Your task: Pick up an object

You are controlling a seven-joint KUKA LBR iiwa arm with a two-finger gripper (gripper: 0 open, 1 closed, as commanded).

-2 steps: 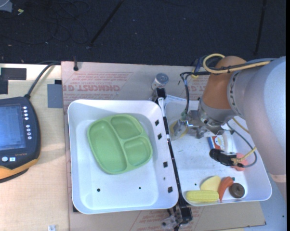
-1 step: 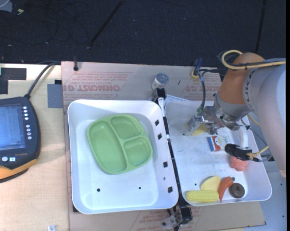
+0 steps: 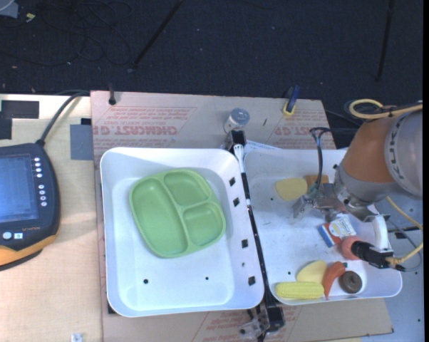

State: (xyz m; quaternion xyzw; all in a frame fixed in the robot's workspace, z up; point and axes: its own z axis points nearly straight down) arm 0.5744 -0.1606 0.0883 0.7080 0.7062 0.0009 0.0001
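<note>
claw [image 3: 305, 206] hangs low in right bin [image 3: 286, 262] beside yellow piece [image 3: 291, 188]; grip unclear.

Pale green, yellow and orange against white bins

A pale green three-part plastic tray [image 3: 177, 212] lies in the glossy white left bin [image 3: 122, 276]; the white right bin [image 3: 286, 244] holds a pale yellow rounded piece [image 3: 291, 188], a yellow corn cob [image 3: 298, 290], an orange-red carrot [image 3: 332, 277] and a dark brown round disc [image 3: 351, 282]. The brown cardboard sheet [image 3: 157, 123] carries red printed lettering. The grey arm [image 3: 385, 155] wears an orange band.
</note>
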